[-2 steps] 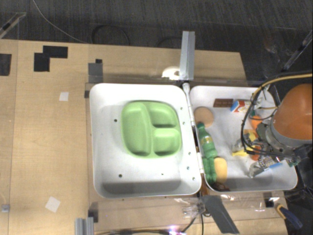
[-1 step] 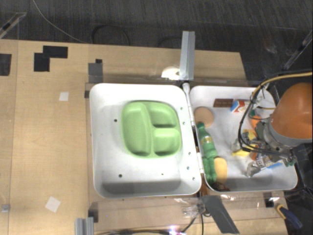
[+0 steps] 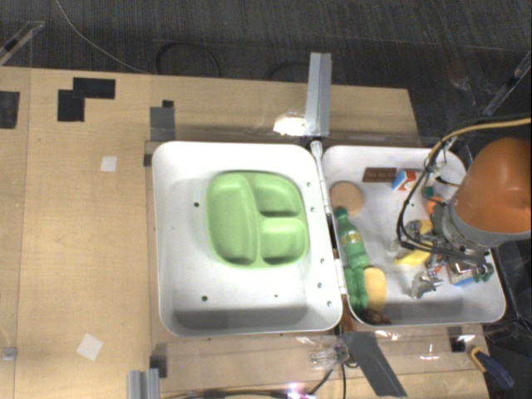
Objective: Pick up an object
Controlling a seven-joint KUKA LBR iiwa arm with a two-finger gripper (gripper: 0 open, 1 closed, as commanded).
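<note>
My gripper [image 3: 426, 283] hangs low in the right bin [image 3: 478, 310], near its front right part, under the arm's orange band [image 3: 499, 185]. A yellow item [image 3: 410, 257] lies just left of the wrist, partly hidden by cables. Along the bin's left wall lies a green bottle [image 3: 354, 260], with a yellow oval object [image 3: 376, 286] beside its lower end. A tan round piece [image 3: 347, 195] sits above the bottle. A brown bar [image 3: 380, 174] and a red, white and blue item [image 3: 406, 179] lie at the back.
The left bin [image 3: 179, 298] holds a green divided tray [image 3: 253, 219]. A metal post [image 3: 318, 98] rises behind the wall between the bins. Black cables [image 3: 411, 214] loop from the arm over the right bin. Wooden bench [image 3: 75, 248] lies to the left.
</note>
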